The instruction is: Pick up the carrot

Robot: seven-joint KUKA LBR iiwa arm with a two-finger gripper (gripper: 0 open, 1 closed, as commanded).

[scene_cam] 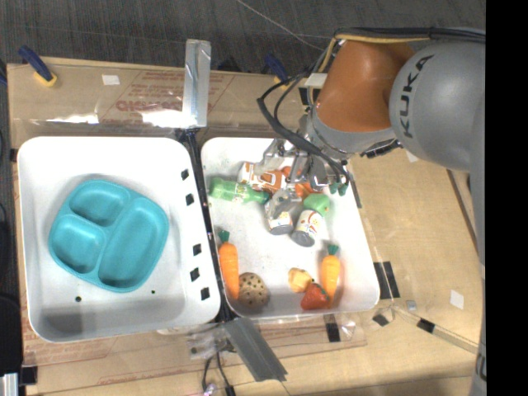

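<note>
Two carrots lie in the right bin (pixel 355 304). One carrot (pixel 228 259) rests along the bin's left wall, green top pointing away from me. The other carrot (pixel 330 271) lies near the front right corner, next to a red strawberry-like piece (pixel 313 298). My gripper (pixel 290 174) hangs over the back middle of that bin, above an orange-and-white packet (pixel 258 174) and two small cans (pixel 281 214). It is well apart from both carrots, and nothing shows held in it.
The right bin also holds a green bottle (pixel 234 191), a second can (pixel 307 227), a green round piece (pixel 321 204), a speckled brown ball (pixel 252 290) and a yellow piece (pixel 297 279). The left bin (pixel 41 163) holds a teal divided plate (pixel 109 234).
</note>
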